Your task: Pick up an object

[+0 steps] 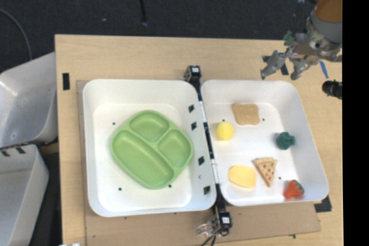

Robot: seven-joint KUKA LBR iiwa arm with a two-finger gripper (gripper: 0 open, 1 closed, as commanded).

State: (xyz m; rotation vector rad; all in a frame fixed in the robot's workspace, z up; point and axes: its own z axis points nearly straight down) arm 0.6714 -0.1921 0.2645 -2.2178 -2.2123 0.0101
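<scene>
the gripper [283,66] hung at the upper right of the frame, over the bare bench just above the top rim of the right bin [304,102]. its grey fingers were spread apart in a fan and nothing lay between them.

the things to pick up all lay below it in the frame, inside the right bin, and none touched the gripper. nearest was a slice of toast [246,114], lower and to the left of the gripper in the upper middle of the bin: a tan, roughly square slab with rounded corners, lying flat. below and left of the toast sat a small yellow ball [225,131], near the bin's left wall. a dark green lumpy piece [285,140] lay toward the bin's right wall, almost straight below the gripper. farther down, a yellow oval piece [242,176] lay just beside a pizza wedge [266,170], pale orange with red spots and its tip pointing down the frame. a red strawberry-like piece [293,189] with a bit of green sat in the lower right corner of the bin.

the left bin [92,124] held a light green divided plate [151,148] with three compartments, lying flat at a slant, well apart from the gripper.
</scene>
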